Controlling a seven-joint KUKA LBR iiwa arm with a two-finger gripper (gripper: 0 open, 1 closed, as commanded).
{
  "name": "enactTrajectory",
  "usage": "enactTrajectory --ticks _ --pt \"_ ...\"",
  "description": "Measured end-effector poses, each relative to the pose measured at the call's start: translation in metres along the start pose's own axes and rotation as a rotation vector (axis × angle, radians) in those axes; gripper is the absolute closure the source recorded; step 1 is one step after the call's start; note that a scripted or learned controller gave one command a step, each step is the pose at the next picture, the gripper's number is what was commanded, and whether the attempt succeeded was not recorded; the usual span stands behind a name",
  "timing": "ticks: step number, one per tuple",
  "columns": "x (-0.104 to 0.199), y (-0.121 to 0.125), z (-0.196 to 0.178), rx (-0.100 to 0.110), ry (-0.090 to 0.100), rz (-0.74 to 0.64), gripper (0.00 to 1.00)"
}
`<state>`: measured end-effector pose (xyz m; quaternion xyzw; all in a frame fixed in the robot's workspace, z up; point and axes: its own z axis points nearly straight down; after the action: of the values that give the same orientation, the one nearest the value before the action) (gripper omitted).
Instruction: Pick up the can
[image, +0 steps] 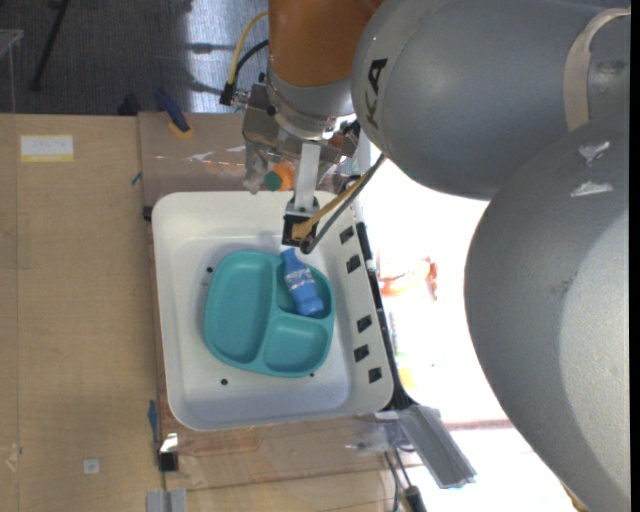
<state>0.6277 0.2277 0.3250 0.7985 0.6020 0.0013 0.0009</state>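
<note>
Can, blue with pale label, lies tilted on teal tray; jaws' state unclear.

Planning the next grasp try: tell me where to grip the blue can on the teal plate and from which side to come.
Grip the blue can across its middle, coming straight down from above. It seems to lie on its side in a compartment of the teal divided plate, so its long rounded sides face up. The gripper hangs just beyond its far end.
</note>
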Motion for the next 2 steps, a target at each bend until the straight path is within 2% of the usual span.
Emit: enactTrajectory --ticks 1,2 --pt "0.009 0.037 0.017 0.002 -0.001 0.011 1.00" --pt "-0.026 0.047 0.068 0.004 -0.002 0.015 1.00"
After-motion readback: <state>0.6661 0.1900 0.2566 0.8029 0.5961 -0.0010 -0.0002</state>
